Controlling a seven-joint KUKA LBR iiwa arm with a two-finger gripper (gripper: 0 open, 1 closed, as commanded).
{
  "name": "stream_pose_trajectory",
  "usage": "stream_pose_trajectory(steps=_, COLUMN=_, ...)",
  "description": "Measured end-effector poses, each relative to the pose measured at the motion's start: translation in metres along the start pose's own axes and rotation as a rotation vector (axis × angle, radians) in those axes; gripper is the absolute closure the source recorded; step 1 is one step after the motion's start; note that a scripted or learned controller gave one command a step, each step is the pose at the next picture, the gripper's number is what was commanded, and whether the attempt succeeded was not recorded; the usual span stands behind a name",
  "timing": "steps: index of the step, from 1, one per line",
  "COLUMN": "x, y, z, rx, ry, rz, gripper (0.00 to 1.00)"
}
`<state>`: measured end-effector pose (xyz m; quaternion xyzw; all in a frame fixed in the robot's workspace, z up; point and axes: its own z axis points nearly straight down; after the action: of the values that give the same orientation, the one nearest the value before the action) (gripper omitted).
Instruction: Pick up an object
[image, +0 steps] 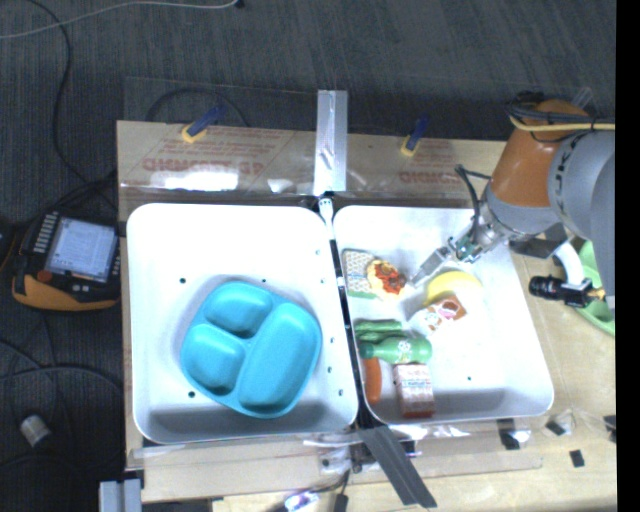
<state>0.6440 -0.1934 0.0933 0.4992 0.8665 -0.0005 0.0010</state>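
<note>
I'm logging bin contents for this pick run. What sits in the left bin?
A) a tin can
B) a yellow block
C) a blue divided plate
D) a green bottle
C: the blue divided plate lies alone in the left bin; the green bottle and the yellow item lie in the right bin.

The grey KUKA arm (585, 190) enters from the right side of the camera view, its broad orange band (525, 168) sitting just above the wrist. From that band the wrist slants downward and toward the view's left, narrowing to the slim metallic two-finger gripper (432, 264) at its tip. The gripper is tilted rather than vertical, its tip low and pointing down-left, and the separation of its tips cannot be resolved at this scale.
</note>
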Motion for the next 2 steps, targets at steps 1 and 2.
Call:
stream_pose_trajectory(steps=1, x=0.078, y=0.002, z=0.003, rx=-0.005, ry=-0.006, rz=-0.115, gripper=0.0)
stream_pose_trajectory(steps=2, x=0.078, y=-0.014, z=0.003, rx=-0.01, ry=-0.01, rz=-0.326, gripper=0.0)
